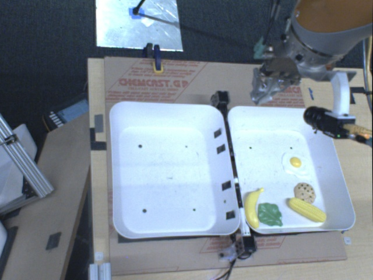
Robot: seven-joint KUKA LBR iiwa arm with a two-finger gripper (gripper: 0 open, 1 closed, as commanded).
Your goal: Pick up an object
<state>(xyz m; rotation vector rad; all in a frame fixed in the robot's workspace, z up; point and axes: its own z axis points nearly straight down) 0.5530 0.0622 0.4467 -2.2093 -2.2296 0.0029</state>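
Note:
In the right bin (262, 130), a fried egg (295, 163) lies toward the right side. Below it sits a cookie (304, 191), with a corn cob (307, 210) in front of that. A banana (252, 207) and a green leafy piece (270, 214) lie side by side at the bin's front edge. My gripper (266, 92) hangs high above the back edge of the right bin, far from all of these items, with nothing seen in it.
The left bin (125, 121) sits beside the right one, with a black clipped divider (228, 156) between them. Both rest on a cardboard sheet (169, 77). A metal plate (139, 16) lies at the back.

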